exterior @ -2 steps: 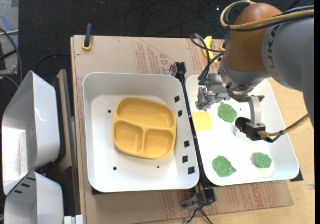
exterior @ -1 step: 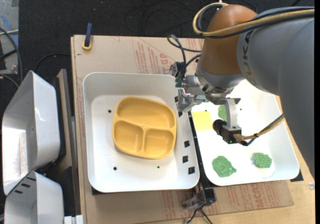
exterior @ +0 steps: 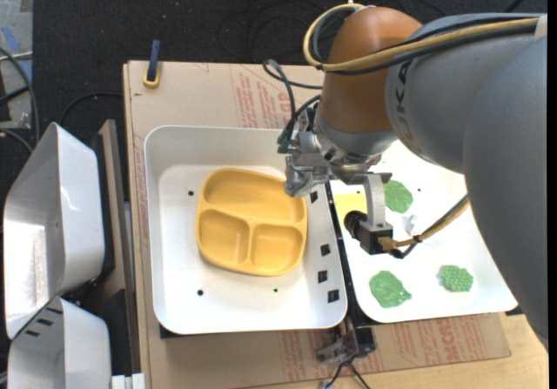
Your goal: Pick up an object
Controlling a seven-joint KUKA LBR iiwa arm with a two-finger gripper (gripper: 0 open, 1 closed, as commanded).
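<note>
A yellow divided plate [exterior: 252, 222] lies in the left white bin [exterior: 174, 204], tilted a little. My gripper [exterior: 300, 177] hangs low over the plate's upper right rim, close to the wall between the two bins. The orange band and grey wrist above hide its tips. In the right bin [exterior: 487, 291] lie a flat green piece [exterior: 389, 289], a knobbly green piece [exterior: 455, 278] and another green piece [exterior: 399, 197] by the arm. A yellow object [exterior: 348, 203] there is partly hidden under the wrist.
The arm's grey body covers the upper right of the right bin. Two white tubs [exterior: 52, 222] stand off the bench at the left. A blue and yellow clamp [exterior: 153, 65] sits at the cardboard's far left corner. Cables lie behind the bench.
</note>
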